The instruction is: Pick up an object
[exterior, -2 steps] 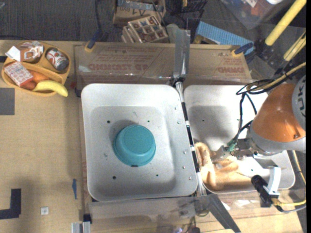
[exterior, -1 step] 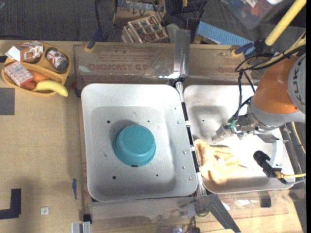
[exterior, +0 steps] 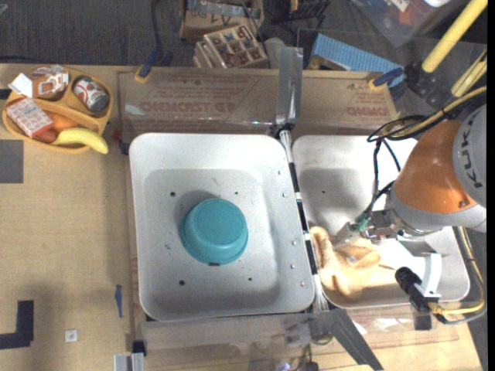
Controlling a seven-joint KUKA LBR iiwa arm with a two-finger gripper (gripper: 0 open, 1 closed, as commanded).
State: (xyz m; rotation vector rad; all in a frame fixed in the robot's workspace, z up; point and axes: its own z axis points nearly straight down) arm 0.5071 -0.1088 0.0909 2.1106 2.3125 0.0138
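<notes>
A tan, lumpy object [exterior: 349, 267] lay in the right bin [exterior: 325, 168], spread across its floor at about 7 o'clock from the bin's middle, with one end against the wall shared with the left bin. Its surface was soft-edged and blurred, so what kind of thing it was could not be told. The gripper [exterior: 365, 230] stood low over the upper end of this object, at roughly 1 o'clock from its middle; whether it touched the object could not be made out, and whether it was open or closed could not be told either, since it was small and partly masked by the wrist.

The arm [exterior: 437, 180] came in from 3 o'clock, its orange band sitting just above the grey wrist, with black cables looping over the right bin's upper half.

In the left bin [exterior: 155, 168] a teal bowl [exterior: 215, 230] sat upside down, a little below centre, well apart from the tan object.

At 10 o'clock on the bench, outside both bins, a yellow tray [exterior: 23, 126] held a banana [exterior: 82, 138], a can [exterior: 93, 95] and small boxes.
</notes>
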